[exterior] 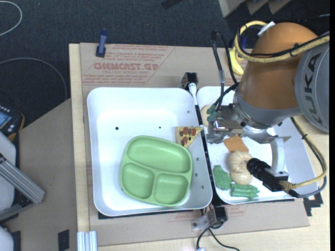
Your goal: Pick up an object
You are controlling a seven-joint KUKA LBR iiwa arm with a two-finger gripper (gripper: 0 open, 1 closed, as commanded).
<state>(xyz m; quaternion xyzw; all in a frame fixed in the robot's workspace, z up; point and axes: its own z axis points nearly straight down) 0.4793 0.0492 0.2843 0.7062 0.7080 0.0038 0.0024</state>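
1. The grey arm (309, 88), with its broad orange band (272, 67), is reaching in from the right and hanging over the right bin (298, 145).
2. The claw (217, 127) is sitting low at that bin's left wall, close to the divide between the bins; whether it is spread or pressed together I cannot tell, as the wrist is covering it.
3. A pizza slice toy (187, 135) is lying in the left bin (104, 114), near its right wall, just beside the claw.
4. A green divided tray (156, 169) is resting in the left bin, touching the pizza slice's lower edge.
5. In the right bin, a tan croissant-like piece (239, 166), an orange cracker (234, 143) and green pieces (230, 184) are lying below the claw.
6. The table (131, 61) is showing red printing behind the bins.
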